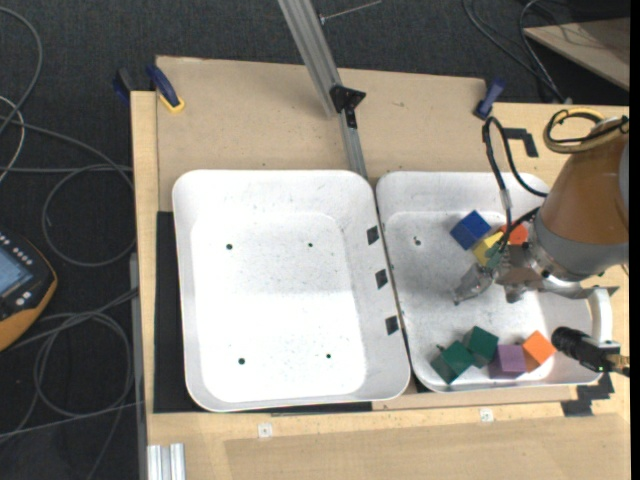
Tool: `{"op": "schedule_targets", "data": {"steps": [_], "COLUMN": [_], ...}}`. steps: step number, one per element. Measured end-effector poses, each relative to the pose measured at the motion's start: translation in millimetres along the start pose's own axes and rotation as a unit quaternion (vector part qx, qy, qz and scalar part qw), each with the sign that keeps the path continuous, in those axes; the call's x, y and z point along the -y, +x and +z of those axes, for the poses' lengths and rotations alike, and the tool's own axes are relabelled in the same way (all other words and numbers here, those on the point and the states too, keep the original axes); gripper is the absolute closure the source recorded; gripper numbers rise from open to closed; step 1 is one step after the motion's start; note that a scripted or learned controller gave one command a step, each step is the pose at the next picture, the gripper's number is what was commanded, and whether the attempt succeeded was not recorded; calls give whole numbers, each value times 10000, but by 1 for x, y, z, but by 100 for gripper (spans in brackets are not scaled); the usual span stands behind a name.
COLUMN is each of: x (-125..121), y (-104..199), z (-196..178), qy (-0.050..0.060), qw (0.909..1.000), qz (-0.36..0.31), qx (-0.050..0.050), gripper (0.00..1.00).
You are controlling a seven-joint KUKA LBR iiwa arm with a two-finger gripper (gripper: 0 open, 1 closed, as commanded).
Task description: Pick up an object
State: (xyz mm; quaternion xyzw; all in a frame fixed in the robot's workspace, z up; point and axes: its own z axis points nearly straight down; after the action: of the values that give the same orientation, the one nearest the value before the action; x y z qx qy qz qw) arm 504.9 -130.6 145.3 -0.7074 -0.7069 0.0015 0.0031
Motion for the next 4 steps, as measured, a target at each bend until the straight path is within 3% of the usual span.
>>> {"op": "schedule_targets", "data": {"steps": [1,3,4], "x": [-2,-1,-18], "y": [0,1,58], "z": [-14,-83,-95], "qy": [-42,-58,-46], "qw": [10000,10000,10000], "qz": [-10,-12,-44], "qx": [6,15,1], "gripper": [100,100,100]}}
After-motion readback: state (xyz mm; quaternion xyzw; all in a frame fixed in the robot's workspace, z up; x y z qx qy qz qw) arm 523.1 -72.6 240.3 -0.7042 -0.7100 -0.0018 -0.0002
